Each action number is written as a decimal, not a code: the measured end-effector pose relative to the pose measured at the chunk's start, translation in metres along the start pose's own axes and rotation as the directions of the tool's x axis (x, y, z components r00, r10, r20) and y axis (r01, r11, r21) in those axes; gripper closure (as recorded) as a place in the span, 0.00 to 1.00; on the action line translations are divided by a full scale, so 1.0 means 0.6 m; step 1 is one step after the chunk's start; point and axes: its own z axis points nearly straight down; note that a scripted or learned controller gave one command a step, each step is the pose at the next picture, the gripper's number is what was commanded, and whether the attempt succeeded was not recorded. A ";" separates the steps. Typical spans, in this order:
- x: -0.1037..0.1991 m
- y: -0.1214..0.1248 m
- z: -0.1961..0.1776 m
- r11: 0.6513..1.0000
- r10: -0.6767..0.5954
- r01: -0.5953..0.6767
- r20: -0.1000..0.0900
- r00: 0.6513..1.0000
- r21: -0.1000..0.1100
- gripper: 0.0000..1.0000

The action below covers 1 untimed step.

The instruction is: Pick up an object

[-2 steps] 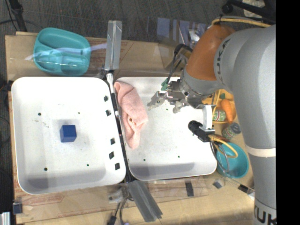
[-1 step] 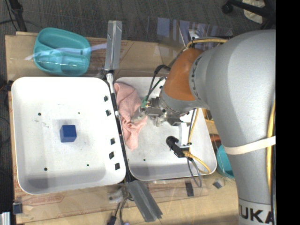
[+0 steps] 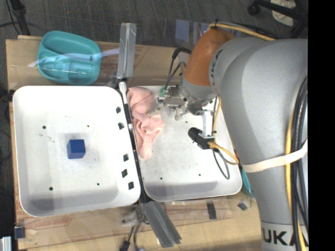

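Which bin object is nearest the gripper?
The crumpled pink cloth in the right white bin, lying beside the gripper. The small blue cube sits far off in the left white bin.

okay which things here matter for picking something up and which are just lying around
For the job: pink cloth in the right bin; blue cube in the left bin; pincer by the cloth.
Lying about: teal container behind the bins.

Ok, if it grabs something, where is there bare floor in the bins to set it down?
Most room is in the left bin: bare floor all around the blue cube, widest along its upper half and right side. The right bin is open only along its lower strip, below the pink cloth. Its upper part is crowded by cloth, gripper and arm.
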 end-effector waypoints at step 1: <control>0.038 0.026 0.019 0.976 -0.216 0.216 0.007 0.976 -0.006 0.00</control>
